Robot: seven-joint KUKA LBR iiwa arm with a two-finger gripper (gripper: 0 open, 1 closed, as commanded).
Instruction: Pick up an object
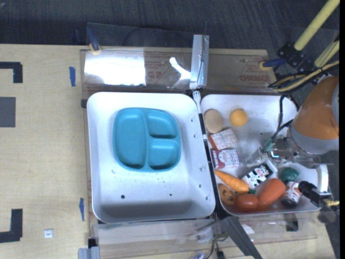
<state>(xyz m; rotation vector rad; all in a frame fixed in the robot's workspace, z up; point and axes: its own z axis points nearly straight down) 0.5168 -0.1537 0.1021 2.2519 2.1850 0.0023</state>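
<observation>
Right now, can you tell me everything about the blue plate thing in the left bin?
The blue plate is a light blue tray with rounded corners and three sunken sections: one long one on its left side and two smaller ones on its right. It looks like smooth plastic. It lies flat, open side up, in the upper middle of the left white bin, resting on the bin's floor. Nothing sits in it or touches it, and its sections look bare.

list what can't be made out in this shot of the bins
- gripper, camera view: the arm's wrist covers it, so what it is doing is unclear.
- red-and-white packets: print too small to read.
- small bottle by the right bin front wall: label too blurred.
- items under the carrot: partly hidden.
</observation>
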